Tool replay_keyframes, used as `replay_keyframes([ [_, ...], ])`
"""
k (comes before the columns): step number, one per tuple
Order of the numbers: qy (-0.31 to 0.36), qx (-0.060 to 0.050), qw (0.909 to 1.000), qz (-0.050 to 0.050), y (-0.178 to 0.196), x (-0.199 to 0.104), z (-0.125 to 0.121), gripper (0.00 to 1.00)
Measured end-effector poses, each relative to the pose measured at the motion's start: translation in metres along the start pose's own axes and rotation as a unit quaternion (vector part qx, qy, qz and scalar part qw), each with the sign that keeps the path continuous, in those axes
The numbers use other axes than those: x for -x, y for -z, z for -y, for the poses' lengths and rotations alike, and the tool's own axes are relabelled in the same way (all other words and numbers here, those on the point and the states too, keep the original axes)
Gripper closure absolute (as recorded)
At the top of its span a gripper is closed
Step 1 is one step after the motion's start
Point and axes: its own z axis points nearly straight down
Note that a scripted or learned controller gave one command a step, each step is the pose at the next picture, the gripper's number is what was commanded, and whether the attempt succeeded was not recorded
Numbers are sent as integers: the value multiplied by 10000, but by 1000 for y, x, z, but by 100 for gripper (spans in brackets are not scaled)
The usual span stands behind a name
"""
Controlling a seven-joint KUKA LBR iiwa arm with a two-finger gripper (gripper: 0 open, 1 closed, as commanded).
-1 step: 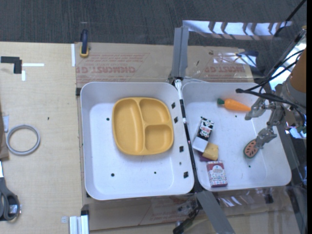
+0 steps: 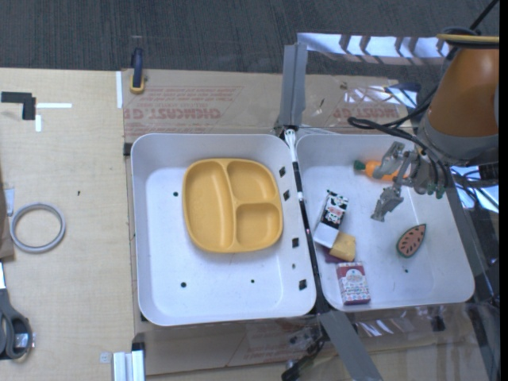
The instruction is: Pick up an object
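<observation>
Right bin: held a watermelon slice toward its right side, a cow-print carton and yellow wedge near the left wall, a red packet at the near edge, and a carrot-like piece at the far side. Left bin: held a yellow divided plate. Gripper hung over the right bin's middle, between carton and slice, gripping nothing; whether its jaws stood open or closed could not be told. The slice, probably a light, stiff, smooth toy, looked best taken across its flat faces. Bare floor surrounded it; the right wall lay just beside, limiting approach there.
</observation>
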Motion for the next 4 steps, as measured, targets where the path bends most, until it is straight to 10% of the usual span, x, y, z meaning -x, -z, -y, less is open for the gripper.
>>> replay_keyframes([
  [1,277,-1,9996,-12,-26,-43,-24,0],
  [4,-1448,-1,9895,8,-79,69,26,0],
])
